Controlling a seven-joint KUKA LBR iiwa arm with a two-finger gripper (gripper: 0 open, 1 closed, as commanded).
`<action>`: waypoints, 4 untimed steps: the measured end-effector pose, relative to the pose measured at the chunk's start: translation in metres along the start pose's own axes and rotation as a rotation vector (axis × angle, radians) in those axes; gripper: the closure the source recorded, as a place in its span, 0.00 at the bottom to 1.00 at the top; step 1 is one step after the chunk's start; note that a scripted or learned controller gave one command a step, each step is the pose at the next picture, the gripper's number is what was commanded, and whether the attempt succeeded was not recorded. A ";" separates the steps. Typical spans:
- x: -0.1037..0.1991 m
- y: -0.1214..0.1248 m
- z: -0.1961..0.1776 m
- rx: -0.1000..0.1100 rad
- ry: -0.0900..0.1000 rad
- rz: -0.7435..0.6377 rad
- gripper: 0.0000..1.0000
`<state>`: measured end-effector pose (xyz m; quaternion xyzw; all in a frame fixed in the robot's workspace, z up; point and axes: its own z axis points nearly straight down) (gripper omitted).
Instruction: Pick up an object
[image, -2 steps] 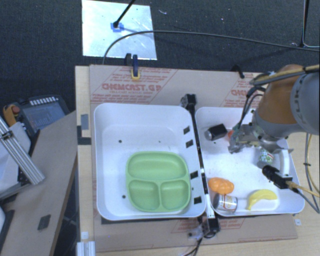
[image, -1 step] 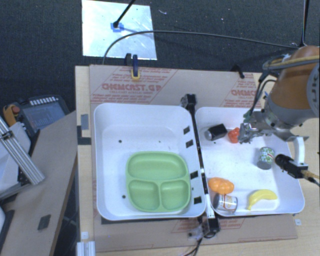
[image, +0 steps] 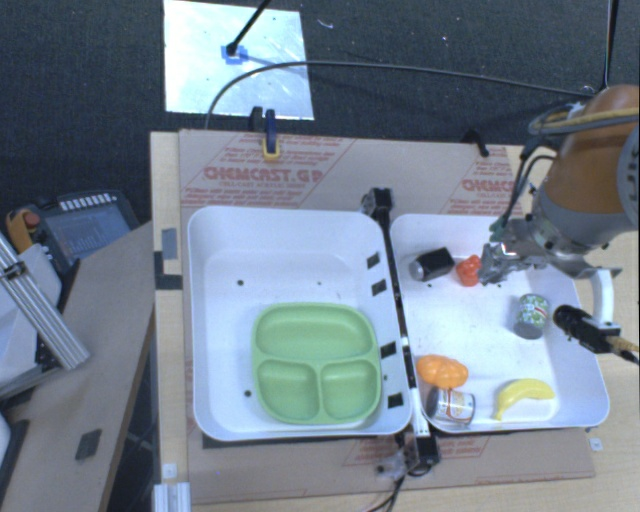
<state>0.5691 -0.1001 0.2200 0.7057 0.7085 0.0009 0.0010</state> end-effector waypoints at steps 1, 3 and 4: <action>0.050 -0.014 -0.011 0.001 0.002 -0.005 1.00; 0.146 -0.035 0.006 0.003 0.002 -0.005 1.00; 0.192 -0.053 -0.006 0.002 0.003 -0.006 1.00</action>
